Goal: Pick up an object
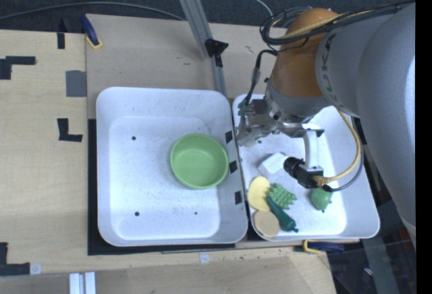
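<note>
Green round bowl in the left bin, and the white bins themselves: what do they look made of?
Green round bowl: likely moulded plastic, matte to satin; even flat colour, thick rounded rim, no sharp glints. Could be silicone; the look leaves that open.

Shallow white bins, left and right: probably plastic, smooth with a slight sheen; rounded corners and rolled edges, faint dark speckling on the left floor.

A green bowl (199, 160) sits upright in the left bin, while the right bin holds a white block (272, 164), yellow pieces (259, 193), a dark green toy (281, 205) and a small green lump (320, 198).
</note>
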Tool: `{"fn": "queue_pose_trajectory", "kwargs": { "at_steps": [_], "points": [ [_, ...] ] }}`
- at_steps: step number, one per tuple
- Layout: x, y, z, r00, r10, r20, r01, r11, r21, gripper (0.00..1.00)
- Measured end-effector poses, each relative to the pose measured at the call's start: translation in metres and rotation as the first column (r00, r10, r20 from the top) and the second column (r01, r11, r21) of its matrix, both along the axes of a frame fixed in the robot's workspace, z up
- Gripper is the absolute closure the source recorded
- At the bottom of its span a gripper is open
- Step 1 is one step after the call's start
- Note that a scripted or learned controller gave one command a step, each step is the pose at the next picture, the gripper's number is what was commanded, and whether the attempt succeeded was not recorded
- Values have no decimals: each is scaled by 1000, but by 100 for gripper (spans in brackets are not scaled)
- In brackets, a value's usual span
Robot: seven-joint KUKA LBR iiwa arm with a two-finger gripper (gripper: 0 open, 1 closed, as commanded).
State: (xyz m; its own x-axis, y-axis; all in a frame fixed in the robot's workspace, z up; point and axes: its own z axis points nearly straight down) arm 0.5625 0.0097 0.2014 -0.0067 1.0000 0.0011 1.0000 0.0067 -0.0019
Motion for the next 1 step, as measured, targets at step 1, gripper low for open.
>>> {"fn": "queue_pose_trajectory", "kwargs": {
  "at_steps": [1],
  "points": [
    [21,45,18,1000,0,3,0,1000,0,100]
  ]
}}
